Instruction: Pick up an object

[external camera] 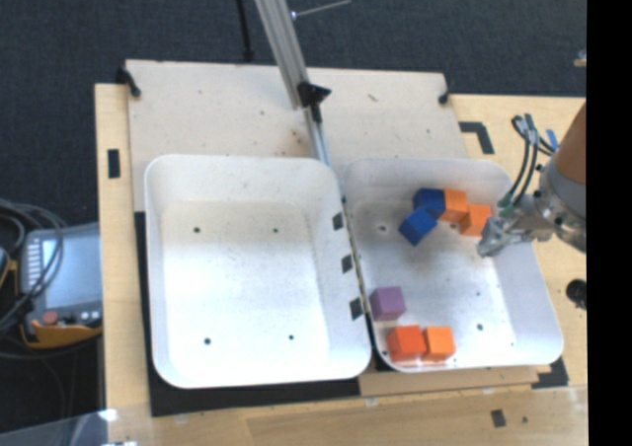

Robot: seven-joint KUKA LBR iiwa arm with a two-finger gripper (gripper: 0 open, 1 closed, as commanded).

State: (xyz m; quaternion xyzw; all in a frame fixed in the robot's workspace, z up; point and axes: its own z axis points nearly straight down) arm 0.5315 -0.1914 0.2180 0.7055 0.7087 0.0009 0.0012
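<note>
Right white plastic bin: grey two-finger gripper near its right wall, just beside two orange cubes and two blue cubes; its opening cannot be told. Purple cube against the left wall; orange pair along the near rim. Mid-floor open. Left bin adjoining.

A metal pole slants over the bench; a pendant lies left.
</note>
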